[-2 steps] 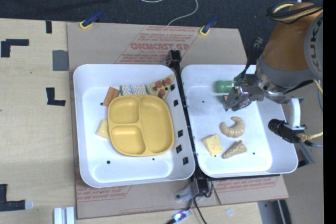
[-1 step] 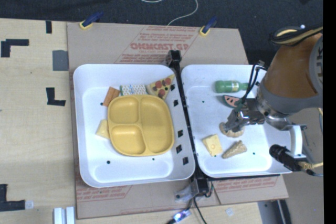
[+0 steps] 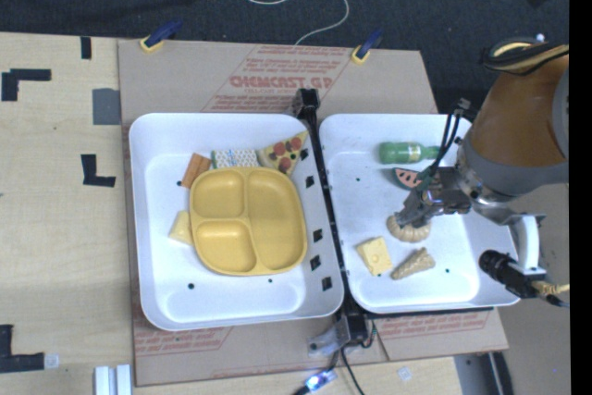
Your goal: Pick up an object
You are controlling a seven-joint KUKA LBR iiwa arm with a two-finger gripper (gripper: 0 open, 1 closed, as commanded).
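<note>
My gripper (image 3: 413, 213) is low in the right bin (image 3: 444, 291), right over a tan, cookie-like piece (image 3: 407, 230). The dark fingers hide where they meet the piece. A yellow cheese wedge (image 3: 375, 255) and a tan cone-shaped piece (image 3: 413, 265) lie just in front of it. A green bottle (image 3: 404, 152) lies on its side at the back of the bin, with a watermelon slice (image 3: 408, 177) beside it.
In the left bin (image 3: 153, 227) a yellow divided plate (image 3: 248, 220) sits in the middle. A pizza slice (image 3: 284, 153), an orange stick (image 3: 195, 169) and a pale yellow piece (image 3: 180, 228) lie around it. The arm's grey and orange body (image 3: 518, 134) hangs over the right bin's right side.
</note>
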